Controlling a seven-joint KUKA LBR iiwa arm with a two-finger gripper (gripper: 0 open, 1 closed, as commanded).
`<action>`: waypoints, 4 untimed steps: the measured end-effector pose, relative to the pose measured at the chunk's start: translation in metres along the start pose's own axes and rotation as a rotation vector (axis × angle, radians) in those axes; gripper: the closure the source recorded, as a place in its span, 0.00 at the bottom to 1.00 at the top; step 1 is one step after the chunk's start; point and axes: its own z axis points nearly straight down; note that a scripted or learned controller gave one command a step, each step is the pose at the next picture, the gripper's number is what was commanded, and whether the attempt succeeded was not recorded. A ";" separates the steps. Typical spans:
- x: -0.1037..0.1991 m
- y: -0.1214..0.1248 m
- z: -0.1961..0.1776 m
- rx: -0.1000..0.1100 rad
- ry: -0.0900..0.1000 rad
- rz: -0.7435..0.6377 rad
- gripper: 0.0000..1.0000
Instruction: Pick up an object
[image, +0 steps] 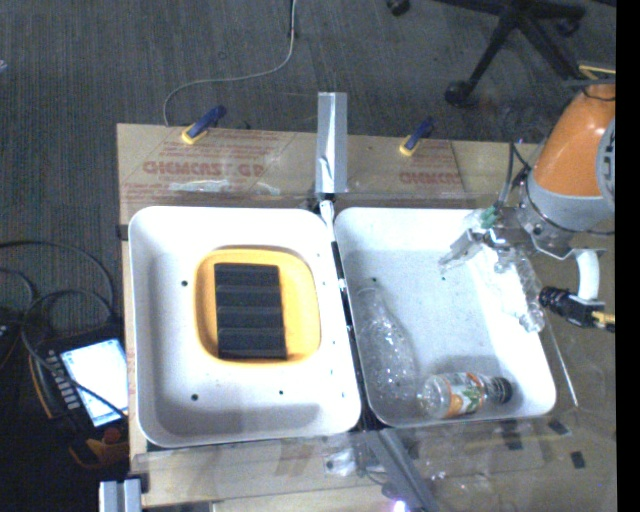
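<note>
Gripper (497, 252) sits over the far-right part of the right bin (545, 385), fingers spread wide, released, nothing between them. Arm comes in from the right, orange band above the wrist. Right bin holds two clear plastic bottles: an unlabeled one (383, 340) lying along the left wall, and one with an orange-green label and dark cap (463, 392) lying across the near edge, close to the first. Both well apart from the gripper. Left bin (160, 400) holds a yellow tray with a black ribbed insert (250, 310), roughly centred. Both bins sit side by side on the desk (200, 170).
</note>
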 end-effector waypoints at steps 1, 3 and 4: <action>-0.039 -0.057 -0.004 -0.001 -0.003 -0.195 0.00; 0.009 -0.038 0.101 -0.017 -0.009 -0.365 0.00; -0.029 0.029 0.101 -0.014 0.000 -0.252 0.00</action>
